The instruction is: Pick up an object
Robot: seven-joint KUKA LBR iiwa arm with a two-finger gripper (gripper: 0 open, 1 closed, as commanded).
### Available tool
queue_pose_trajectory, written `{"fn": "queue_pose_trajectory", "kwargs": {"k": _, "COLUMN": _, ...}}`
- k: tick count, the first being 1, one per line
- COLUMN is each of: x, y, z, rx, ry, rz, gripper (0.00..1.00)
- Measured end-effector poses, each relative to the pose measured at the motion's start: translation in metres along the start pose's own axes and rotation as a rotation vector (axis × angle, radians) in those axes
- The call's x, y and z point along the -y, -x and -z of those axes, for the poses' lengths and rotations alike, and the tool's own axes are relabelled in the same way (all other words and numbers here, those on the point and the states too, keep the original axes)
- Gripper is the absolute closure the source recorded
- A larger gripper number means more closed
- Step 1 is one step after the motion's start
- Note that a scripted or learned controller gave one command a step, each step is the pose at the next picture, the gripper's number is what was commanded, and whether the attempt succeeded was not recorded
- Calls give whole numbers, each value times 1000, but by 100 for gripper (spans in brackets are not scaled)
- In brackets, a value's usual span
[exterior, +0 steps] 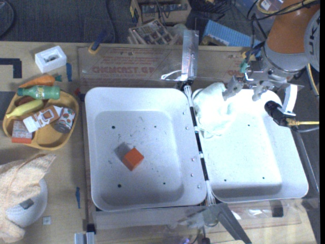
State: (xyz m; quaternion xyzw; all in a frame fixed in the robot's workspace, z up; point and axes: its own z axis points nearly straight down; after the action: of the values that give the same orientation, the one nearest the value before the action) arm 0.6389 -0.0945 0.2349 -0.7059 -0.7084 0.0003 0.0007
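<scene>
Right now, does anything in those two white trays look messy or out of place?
Yes. A crumpled white cloth is bunched in the right bin's far left corner, slumping over the divide. The orange block in the left bin sits tidily.

Grey arm with orange band (297, 22) enters from upper right; its two-finger tool (247, 91), fingers spread, points down.

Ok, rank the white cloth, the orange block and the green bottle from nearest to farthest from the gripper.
1. White cloth, bunched in the right bin's far-left corner, just beside the gripper.
2. Orange block, in the middle of the left bin.
3. Green bottle, in the yellow bowl at the bench's far left.
</scene>
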Motion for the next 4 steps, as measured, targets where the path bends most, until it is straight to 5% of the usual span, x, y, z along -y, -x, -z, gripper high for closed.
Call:
{"fn": "queue_pose_trajectory", "kwargs": {"k": 1, "x": -23, "y": 85, "z": -146, "rx": 4, "ry": 10, "rz": 165, "gripper": 0}}
{"fn": "queue_pose_trajectory", "kwargs": {"k": 2, "x": -29, "y": 128, "z": -82, "rx": 4, "ry": 7, "rz": -108, "gripper": 0}}
{"fn": "queue_pose_trajectory", "kwargs": {"k": 3, "x": 18, "y": 48, "z": -146, "rx": 1, "ry": 10, "rz": -25, "gripper": 0}}
{"fn": "queue_pose_trajectory", "kwargs": {"k": 4, "x": -4, "y": 121, "z": -118, "rx": 0, "ry": 6, "rz": -109, "gripper": 0}}
